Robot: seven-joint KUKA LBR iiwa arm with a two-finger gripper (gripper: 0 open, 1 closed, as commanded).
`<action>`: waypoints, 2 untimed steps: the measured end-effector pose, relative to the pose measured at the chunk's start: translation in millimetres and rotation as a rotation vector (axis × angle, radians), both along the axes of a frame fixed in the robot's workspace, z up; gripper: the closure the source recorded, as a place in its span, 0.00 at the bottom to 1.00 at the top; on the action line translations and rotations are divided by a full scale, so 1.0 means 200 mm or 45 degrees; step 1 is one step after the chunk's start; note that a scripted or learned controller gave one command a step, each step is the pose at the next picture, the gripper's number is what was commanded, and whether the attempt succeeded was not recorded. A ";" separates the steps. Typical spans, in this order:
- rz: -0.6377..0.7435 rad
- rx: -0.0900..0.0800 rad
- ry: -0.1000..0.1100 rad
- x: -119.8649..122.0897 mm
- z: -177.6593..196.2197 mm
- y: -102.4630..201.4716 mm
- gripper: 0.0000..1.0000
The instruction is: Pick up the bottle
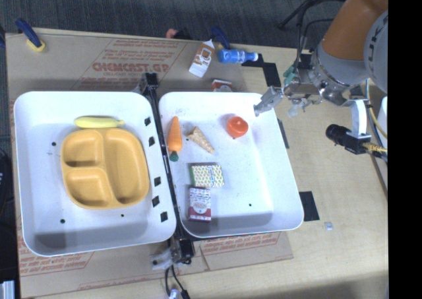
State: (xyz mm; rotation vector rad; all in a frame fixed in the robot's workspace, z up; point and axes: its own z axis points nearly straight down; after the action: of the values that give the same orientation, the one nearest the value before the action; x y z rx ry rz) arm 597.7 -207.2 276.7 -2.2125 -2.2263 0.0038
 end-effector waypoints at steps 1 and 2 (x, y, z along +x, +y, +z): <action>0.007 0.001 0.002 0.00 0.05 0.00 1.00; -0.062 0.000 0.002 -0.41 -0.26 -0.02 1.00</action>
State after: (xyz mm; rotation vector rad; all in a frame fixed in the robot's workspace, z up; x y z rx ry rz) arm 515.4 -211.1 225.4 -2.2655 -2.1705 0.0049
